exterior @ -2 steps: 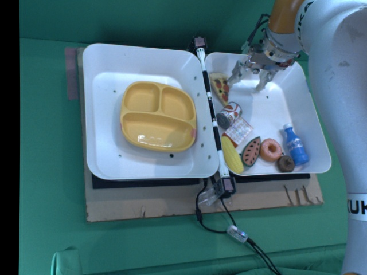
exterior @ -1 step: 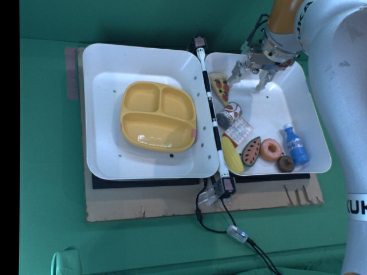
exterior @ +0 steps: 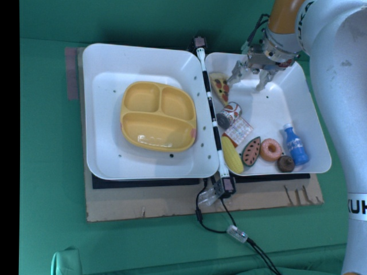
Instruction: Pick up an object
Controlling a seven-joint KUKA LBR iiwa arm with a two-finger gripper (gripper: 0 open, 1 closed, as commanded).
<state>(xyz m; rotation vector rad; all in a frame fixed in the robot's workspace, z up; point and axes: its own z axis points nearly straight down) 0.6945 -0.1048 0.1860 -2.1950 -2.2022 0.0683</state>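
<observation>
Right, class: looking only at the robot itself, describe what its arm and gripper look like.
The arm is thick, rounded and pale grey, with an orange band above the wrist and black KUKA lettering near that band and lower down. The gripper is a small metallic grey unit with two slim fingers and thin dark cables at the wrist.

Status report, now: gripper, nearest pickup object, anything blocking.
Two-finger gripper open, holding nothing, over right white bin. Nearest: flat pizza-slice toy, beside left finger. Striped toy can lies just below it.

I can't read the can's (exterior: 228,115) label; the arm (exterior: 338,67) runs off frame at three o'clock.
</observation>
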